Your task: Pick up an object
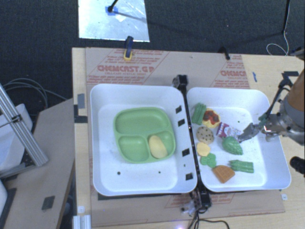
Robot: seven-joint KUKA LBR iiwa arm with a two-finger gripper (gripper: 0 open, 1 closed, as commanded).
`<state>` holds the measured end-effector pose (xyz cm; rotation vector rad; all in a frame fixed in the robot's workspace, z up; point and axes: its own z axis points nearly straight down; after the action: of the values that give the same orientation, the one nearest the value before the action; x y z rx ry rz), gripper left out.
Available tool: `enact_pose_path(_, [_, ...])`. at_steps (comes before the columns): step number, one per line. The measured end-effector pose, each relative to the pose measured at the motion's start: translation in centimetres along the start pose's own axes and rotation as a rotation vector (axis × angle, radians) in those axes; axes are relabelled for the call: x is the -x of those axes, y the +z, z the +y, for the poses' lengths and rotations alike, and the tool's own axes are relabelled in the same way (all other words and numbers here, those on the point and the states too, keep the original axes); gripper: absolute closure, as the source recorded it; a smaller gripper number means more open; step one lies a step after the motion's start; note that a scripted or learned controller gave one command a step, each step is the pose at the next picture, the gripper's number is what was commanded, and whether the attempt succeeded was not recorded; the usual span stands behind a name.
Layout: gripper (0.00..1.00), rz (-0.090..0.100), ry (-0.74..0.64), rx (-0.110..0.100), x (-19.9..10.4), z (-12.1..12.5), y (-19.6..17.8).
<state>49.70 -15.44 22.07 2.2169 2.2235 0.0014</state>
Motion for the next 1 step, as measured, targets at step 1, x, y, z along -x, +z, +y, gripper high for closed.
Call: enact_pose_path(1, [0.00,0.002,-0.003,-0.006,-0.30,5.68,11.47])
